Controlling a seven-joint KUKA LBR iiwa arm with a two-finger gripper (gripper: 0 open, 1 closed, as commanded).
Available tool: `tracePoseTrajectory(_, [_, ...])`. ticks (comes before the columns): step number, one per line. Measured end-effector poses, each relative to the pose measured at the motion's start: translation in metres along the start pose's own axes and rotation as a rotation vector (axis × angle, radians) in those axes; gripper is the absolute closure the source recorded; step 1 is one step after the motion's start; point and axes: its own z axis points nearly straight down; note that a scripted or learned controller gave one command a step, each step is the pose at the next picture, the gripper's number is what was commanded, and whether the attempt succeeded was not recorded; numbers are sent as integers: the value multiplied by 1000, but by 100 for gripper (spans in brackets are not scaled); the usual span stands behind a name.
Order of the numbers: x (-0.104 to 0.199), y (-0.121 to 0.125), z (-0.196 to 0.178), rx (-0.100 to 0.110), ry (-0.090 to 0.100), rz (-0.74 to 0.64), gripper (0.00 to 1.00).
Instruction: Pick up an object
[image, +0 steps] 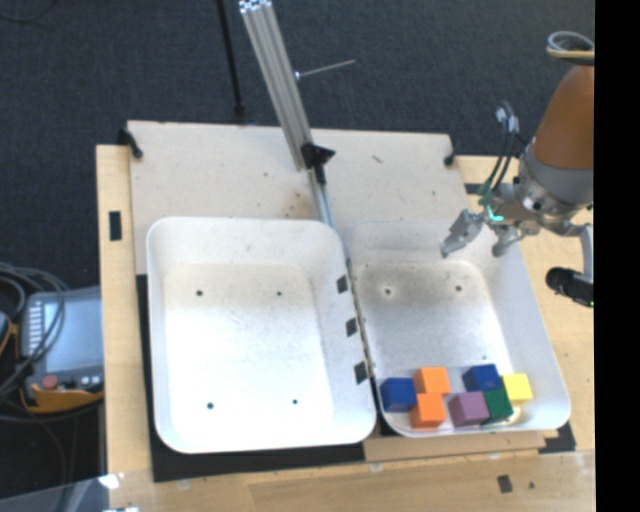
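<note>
- Six small blocks (455, 395) packed in a tight cluster at the near end of the right bin (520, 300): two blue, two orange (or one L-shaped orange piece; cannot tell), one purple, one green, one yellow.
- Touching or nearly touching faces throughout the cluster; little free room beside any single block for a finger.
- Likely fault: fingers landing on two neighbours at once, pushing blocks apart or wedging one against the bin's curved near wall instead of closing on it.
- Second risk: outer blocks, such as the yellow one (517, 387), sitting close to the sloped rim, hence a possible collision on descent.
- Tool (480, 232) poised above the far end of the right bin, well apart from the cluster, fingers spread somewhat, nothing between them.
- Left bin (250, 330) alongside on the worktop (115, 300).
</note>
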Motion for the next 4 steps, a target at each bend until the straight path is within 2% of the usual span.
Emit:
tracePoseTrajectory(1, [0,1,-3,-4,-2,-2,0])
tracePoseTrajectory(2, [2,3,40,0,-2,-2,0])
tracePoseTrajectory(4, [-3,-8,147,1,-2,5,0])
